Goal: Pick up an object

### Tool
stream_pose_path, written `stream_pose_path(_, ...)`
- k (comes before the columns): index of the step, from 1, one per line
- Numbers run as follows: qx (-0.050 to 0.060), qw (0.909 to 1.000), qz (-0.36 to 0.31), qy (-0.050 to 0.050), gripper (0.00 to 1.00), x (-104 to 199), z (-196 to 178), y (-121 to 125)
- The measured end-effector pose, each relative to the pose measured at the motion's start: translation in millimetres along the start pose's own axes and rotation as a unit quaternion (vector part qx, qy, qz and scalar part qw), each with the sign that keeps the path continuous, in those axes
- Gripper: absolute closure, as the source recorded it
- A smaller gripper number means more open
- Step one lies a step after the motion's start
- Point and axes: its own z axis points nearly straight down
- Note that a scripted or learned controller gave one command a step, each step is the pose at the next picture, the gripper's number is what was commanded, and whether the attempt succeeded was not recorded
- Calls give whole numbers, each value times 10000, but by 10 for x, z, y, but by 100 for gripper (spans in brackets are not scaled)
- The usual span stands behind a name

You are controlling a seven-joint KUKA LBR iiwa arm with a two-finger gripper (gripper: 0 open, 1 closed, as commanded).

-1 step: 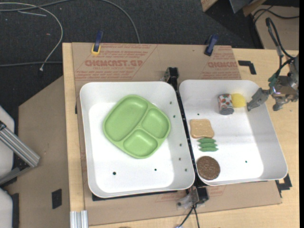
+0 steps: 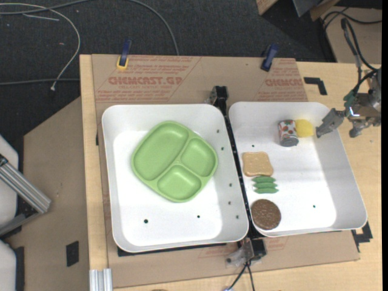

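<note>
At the right bin's (image 2: 339,180) upper right rim, the tool (image 2: 332,121) hangs; whether it is spread cannot be told. The nearest object, a yellow lemon (image 2: 304,127), lies just to its left, touching a small can (image 2: 287,133).

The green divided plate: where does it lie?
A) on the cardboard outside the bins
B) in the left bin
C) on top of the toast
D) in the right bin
B: the plate lies flat inside the left bin, while the toast lies in the right bin.
</note>
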Motion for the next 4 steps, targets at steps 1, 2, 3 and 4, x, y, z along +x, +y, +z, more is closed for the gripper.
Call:
stream_pose_path(1, 21, 10000, -3, 6, 0, -1, 425, 37)
stream_pose_path(2, 25, 10000, -3, 10, 0, 6, 859, 82)
stream_pose_path(3, 25, 10000, -7, 9, 0, 2, 1421, 174)
stream_pose_path(4, -10, 10000, -7, 0, 100, -3, 1268, 191)
